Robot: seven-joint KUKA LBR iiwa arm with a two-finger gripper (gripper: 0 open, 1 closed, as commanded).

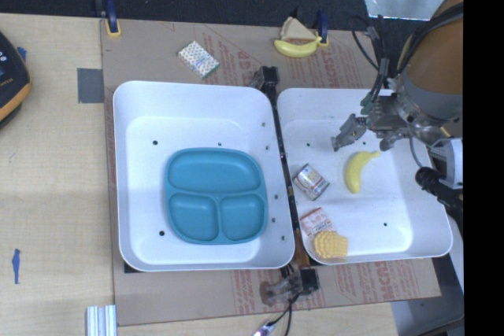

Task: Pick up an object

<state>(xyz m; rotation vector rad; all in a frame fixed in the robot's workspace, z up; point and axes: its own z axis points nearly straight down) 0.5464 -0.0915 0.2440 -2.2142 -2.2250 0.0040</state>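
My gripper (368, 142) hangs over the upper middle of the right bin (394, 236), open, with nothing between its fingers. One dark fingertip (344, 140) points left; the other sits further right. Just below the gripper a small yellow banana (357, 171) lies on the bin floor, apart from the fingers. Left of the banana lies a small silver wrapped item (311, 181). Near the bin's front left corner are a red-printed packet (313, 221) and a yellow corn-like piece (331, 245). The grey arm with its orange band (437, 51) comes in from the right.
The left bin (134, 122) holds a blue divided plate (215, 195). Behind the bins, on the cardboard, lie a second banana (297, 46) and a patterned packet (198, 58). A black and yellow device (9, 79) sits at the far left edge.
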